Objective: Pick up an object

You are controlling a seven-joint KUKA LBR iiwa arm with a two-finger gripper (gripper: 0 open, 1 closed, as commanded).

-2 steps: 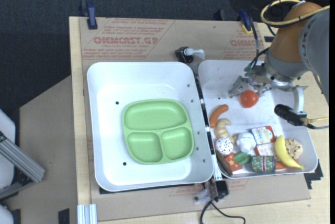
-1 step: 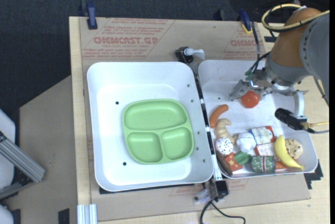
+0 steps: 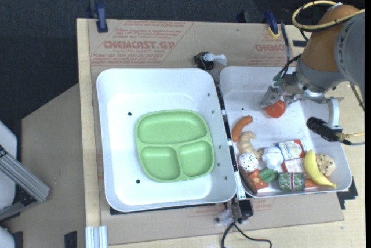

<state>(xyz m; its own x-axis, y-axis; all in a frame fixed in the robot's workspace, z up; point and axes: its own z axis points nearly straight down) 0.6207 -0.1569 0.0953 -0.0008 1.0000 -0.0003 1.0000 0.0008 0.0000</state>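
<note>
In the right bin (image 3: 243, 86), my gripper (image 3: 279, 97) hangs low over the bin's upper middle, reached in from the right on the grey arm with its orange band (image 3: 324, 44). A small red rounded toy (image 3: 276, 109) lies right below the gripper, touching or nearly touching it; the view does not settle whether it is gripped. An orange sausage (image 3: 244, 124) lies a little to its lower left.
The right bin's lower half is crowded: a beige pastry (image 3: 248, 139), a die (image 3: 248, 161), a white ball (image 3: 271, 155), a small carton (image 3: 290, 150), a banana (image 3: 316, 169), a cookie (image 3: 327, 164), a green can (image 3: 291, 182). A green divided plate (image 3: 174, 144) lies in the left bin (image 3: 116, 96).
</note>
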